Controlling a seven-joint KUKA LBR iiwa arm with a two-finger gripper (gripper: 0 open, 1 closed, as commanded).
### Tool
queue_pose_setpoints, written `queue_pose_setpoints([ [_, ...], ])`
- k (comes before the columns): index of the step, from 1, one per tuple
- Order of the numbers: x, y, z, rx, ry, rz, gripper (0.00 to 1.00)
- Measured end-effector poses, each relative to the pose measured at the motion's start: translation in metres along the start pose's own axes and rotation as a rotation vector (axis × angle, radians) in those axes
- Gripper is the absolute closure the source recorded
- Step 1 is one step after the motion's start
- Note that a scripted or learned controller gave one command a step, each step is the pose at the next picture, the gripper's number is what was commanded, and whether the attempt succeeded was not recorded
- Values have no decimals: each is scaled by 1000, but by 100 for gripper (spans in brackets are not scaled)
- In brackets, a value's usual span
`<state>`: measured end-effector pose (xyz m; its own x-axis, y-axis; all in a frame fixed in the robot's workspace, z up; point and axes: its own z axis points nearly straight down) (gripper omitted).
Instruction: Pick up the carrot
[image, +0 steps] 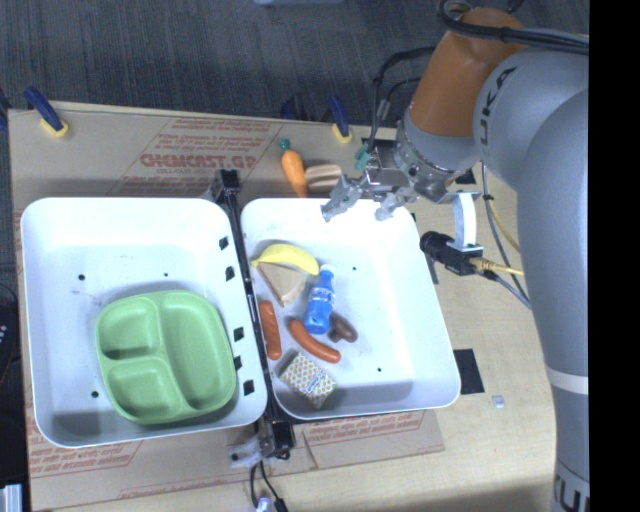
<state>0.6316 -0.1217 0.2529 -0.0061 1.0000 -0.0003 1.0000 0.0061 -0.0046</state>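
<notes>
The carrot (292, 170), orange with a small green top, lies on the cardboard just behind the right bin's (420, 290) far rim, outside both bins. A tan bun-like piece (322, 178) rests against its right side. My gripper (362, 207) hangs over the far edge of the right bin, to the right of the carrot and slightly nearer the camera. Its two fingers (336, 206) are spread open with nothing between them. The carrot is apart from the fingers.
The right bin holds a banana (286, 259), a bread slice (284, 286), a blue bottle (320, 300), two sausages (314, 343), a small brown piece (343, 327) and a checkered box (305, 378). A green divided tray (165, 355) sits in the left bin (60, 250).
</notes>
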Motion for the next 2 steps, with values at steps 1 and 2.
queue_pose_setpoints([
  [1, 11, 25, 116, 3, 2, 265, 0],
  [2, 11, 25, 105, 5, 3, 261, 100],
])
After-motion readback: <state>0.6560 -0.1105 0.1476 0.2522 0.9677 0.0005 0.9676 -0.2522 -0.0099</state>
